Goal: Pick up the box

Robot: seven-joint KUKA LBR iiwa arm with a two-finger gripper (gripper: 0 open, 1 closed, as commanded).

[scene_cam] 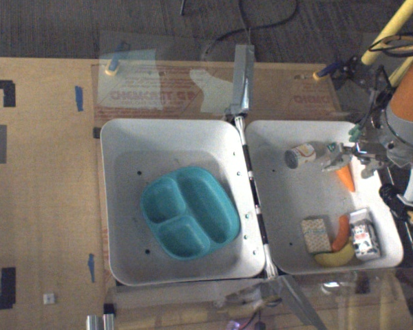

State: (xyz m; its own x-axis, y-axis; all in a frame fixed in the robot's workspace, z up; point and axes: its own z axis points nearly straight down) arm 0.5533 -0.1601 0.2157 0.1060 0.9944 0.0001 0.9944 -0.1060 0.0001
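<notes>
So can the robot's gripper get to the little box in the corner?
Probably yes. The gripper is over the right bin, and the box lies near that bin's lower right corner with its top uncovered. A carrot and banana crowd its left side.

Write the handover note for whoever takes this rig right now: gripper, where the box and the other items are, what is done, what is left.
Gripper: over the upper part of the right bin, near a small bottle lying on its side and an orange carrot. Nothing is visibly held.
Box: lying in the right bin's lower right corner, beside a banana, a second carrot and a tan sponge-like block.
Left bin: holds a teal divided plate.
Done: nothing yet; the box is not lifted.
Left: move the gripper down to the corner, grasp the box and lift it. It sits close to the bin wall and the carrot, so expect a tight approach.
</notes>
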